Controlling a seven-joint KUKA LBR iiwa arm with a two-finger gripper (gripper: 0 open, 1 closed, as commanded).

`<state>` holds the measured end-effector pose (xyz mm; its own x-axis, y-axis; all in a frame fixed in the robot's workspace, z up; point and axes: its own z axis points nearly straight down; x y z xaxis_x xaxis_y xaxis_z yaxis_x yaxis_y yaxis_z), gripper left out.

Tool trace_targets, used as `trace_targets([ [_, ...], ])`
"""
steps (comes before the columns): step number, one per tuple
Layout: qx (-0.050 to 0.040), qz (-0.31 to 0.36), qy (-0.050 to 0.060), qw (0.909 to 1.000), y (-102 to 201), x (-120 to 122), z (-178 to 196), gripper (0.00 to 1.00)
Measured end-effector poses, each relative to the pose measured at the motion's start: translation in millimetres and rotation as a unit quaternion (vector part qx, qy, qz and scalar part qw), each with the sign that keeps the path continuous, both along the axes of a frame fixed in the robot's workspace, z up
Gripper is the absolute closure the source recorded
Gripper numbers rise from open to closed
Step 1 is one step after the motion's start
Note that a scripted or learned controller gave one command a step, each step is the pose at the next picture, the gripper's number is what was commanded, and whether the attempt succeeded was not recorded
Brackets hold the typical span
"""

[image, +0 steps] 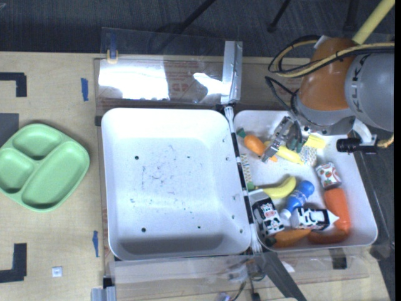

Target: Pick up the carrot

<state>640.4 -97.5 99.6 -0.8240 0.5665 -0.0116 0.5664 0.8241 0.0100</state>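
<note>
I have the arm [351,86] reaching over the right bin [369,212], and I'll place everything against that bin. The carrot [254,144] lies in its upper left corner, close to the wall it shares with the left bin [166,180], a short orange stub with a paler end pointing up and away. The gripper [276,148] hangs just beside it, on the side toward the bin's middle, with its fingers [270,153] slightly apart and nothing between them as far as I can make out; the carrot is not in hold.

Just past the fingers, further toward the bin's middle, sits a yellow piece [289,154]. A banana [280,187] lies lower in the bin, and a blue bottle [301,193], a red and white can [327,175] and a larger orange block [337,209] crowd the lower half.

I judge the carrot a light, stiff toy with a smooth rounded skin, so it may roll or squirt out of a pinch near the tapered end. I would close across its thickest middle, jaws square to its long axis. The bin wall is near, so I'd watch the outer finger for clearance.
</note>
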Motion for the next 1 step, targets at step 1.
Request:
trace_targets([
  [1,-0.0006,0.024,0.007,0.9997,1.5,-23.1,18.2,1.0],
])
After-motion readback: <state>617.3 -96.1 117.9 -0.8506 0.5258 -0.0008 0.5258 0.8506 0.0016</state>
